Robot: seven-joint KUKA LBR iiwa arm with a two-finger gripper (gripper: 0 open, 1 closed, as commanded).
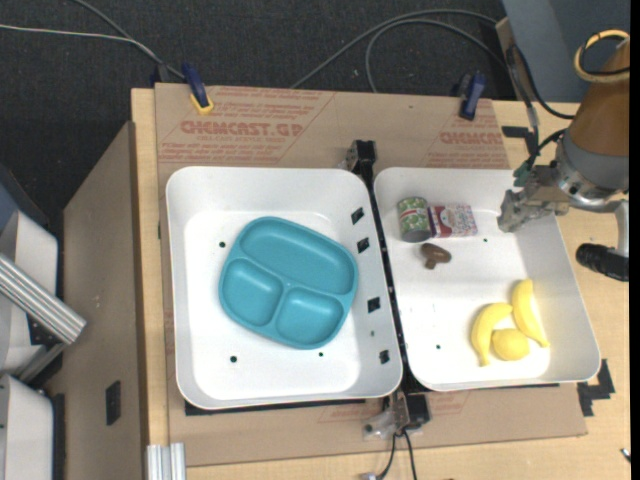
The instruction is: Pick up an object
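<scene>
The right bin point(560, 368) holds a small can with a green label point(412, 218), a red and white packet point(453, 219) beside it, a small brown lump point(434, 256), and yellow bananas with a lemon point(508, 324) near the front right. My gripper point(522, 206) hangs over the bin's upper right edge, to the right of the packet and apart from it. Nothing shows between its fingers.
The left bin point(190, 268) carries a blue divided tray point(287, 281). Black clips point(362, 155) join the two bins along the middle. Cables run across the dark floor behind the bench. Blue clamps point(197, 86) hold the board's back edge.
</scene>
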